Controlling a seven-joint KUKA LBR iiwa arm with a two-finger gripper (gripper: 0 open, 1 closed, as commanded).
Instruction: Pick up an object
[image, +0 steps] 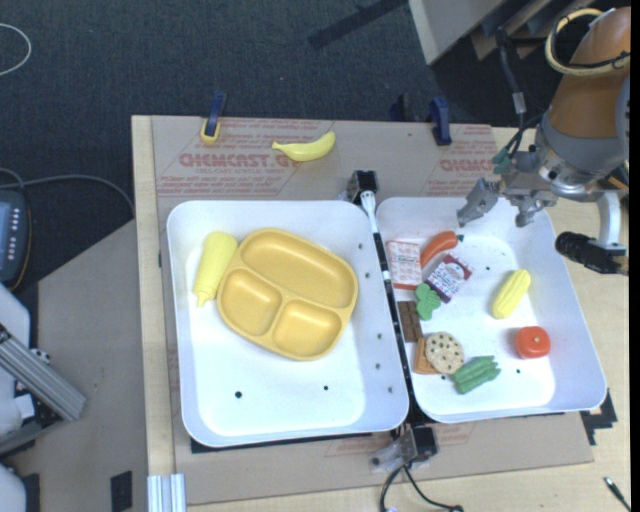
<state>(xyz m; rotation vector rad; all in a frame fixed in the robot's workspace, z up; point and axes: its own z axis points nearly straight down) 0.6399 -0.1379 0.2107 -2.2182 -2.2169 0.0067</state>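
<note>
My gripper (501, 210) hangs over the far edge of the right bin (570, 300), fingers spread open with nothing between them. Just below and to its left lies an orange carrot (439, 246), beside a white and red packet (405, 262) and a dark red packet (450, 278). Farther toward the front are a green broccoli piece (428, 300), a yellow corn cob (511, 293), a red tomato (533, 342), a cookie (442, 351), a green bean pod (475, 373) and a brown bar (410, 320).
The left bin (200, 380) holds a yellow divided tray (288, 292) and a yellow bottle (213, 266). A banana (306, 148) lies on the cardboard behind the bins. Blue clamps (438, 120) stand at the back edge.
</note>
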